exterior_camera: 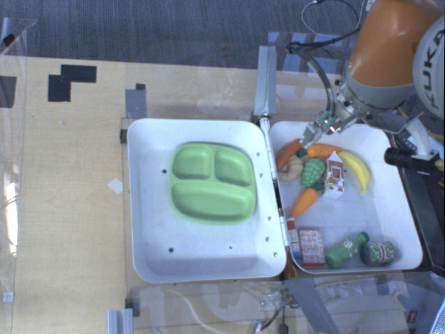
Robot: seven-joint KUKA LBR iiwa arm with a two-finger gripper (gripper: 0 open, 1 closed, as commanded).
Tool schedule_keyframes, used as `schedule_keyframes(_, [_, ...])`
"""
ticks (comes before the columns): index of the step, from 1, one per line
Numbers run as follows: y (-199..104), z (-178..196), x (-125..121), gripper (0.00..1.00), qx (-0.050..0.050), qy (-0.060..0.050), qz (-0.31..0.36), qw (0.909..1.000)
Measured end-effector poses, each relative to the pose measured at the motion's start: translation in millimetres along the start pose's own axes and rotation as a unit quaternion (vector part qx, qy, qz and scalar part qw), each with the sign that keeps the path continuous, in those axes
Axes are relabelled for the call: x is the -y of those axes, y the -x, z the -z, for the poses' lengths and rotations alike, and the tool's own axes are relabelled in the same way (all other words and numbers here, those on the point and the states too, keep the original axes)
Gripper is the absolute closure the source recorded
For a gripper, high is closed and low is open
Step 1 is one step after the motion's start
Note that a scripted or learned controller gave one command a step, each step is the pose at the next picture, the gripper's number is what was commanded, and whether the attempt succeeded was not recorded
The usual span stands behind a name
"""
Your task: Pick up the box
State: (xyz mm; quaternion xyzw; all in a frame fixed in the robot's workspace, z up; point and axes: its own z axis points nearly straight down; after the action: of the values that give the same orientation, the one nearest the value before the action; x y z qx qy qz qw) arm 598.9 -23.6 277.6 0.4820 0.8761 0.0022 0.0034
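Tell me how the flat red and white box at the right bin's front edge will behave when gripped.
The box looks like thin card, so probably light and stiff. Lying flat near the bin wall, it may slide rather than lift. The green bottle beside it could roll if nudged.

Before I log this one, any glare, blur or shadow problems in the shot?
Camera view: even, soft lighting, faint shadows; the white bins look bright but not blown out; the small items are soft and low-resolution, so the box print is unreadable; a clear panel at the left edge adds slight reflections; the gripper is blurry.

The arm (396, 40) is cut off at the top and right edges; the pincer (327, 125) fingers are too small to read.
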Motion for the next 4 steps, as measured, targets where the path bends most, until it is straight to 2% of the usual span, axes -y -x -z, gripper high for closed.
schedule_keyframes(1, [38.4, -79.6, 1.9, 1.0, 0.0, -0.001, -0.002, 1.0])
schedule_keyframes(2, [-37.4, -92.1, -25.2, 1.0, -0.001, -0.001, -0.186, 0.9826])
schedule_keyframes(3, [-132.6, 13.7, -111.0, 1.0, -0.001, -0.002, -0.343, 0.9394])
schedule_keyframes(4, [-130.6, -28.5, -28.1, 1.0, 0.0, -0.003, -0.351, 0.9365])
